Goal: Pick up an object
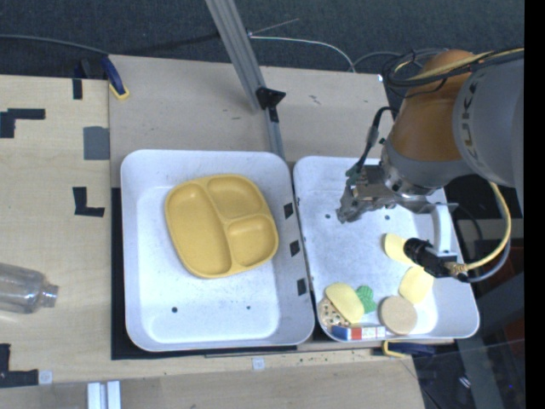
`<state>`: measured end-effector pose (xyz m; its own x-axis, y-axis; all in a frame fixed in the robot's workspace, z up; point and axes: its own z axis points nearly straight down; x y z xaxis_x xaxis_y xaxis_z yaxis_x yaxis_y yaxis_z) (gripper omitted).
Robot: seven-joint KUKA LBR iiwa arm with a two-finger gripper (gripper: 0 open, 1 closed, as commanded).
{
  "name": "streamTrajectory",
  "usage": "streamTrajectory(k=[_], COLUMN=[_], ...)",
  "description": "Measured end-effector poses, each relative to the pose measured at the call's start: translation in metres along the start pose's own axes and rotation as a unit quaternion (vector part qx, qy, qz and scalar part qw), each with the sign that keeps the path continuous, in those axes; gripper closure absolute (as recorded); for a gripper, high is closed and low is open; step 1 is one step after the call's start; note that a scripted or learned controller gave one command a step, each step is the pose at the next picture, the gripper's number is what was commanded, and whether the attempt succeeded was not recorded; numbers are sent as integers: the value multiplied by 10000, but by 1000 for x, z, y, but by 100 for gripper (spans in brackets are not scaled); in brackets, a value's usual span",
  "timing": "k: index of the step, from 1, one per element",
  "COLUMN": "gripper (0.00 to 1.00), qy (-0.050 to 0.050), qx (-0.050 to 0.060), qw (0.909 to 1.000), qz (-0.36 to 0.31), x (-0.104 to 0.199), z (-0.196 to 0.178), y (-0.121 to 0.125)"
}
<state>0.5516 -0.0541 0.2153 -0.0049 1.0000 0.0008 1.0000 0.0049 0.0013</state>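
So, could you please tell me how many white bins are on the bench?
2. The left bin holds a yellow divided plate. The right bin sits beside it, holding small toy foods near its front edge, with the gripper above it.

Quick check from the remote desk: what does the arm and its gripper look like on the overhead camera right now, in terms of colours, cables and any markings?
The arm is a bulky grey casing with a rounded orange band above the wrist and part of dark lettering on the grey shell. Thin black cables loop over the orange section and run down to the wrist. The gripper is a small dark grey metal assembly. A yellow cable curves off a black connector beside it.
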Motion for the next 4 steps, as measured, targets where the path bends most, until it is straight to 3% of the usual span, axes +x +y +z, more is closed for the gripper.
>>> streamTrajectory(k=[2, 3, 4], gripper=[100, 100, 100], qy=[0, -5, -14], qx=[15, -30, 28], qw=[10000, 10000, 10000], qz=[17, 6, 24], x=[-23, -5, -13], z=[3, -126, -79], y=[12, 16, 40])
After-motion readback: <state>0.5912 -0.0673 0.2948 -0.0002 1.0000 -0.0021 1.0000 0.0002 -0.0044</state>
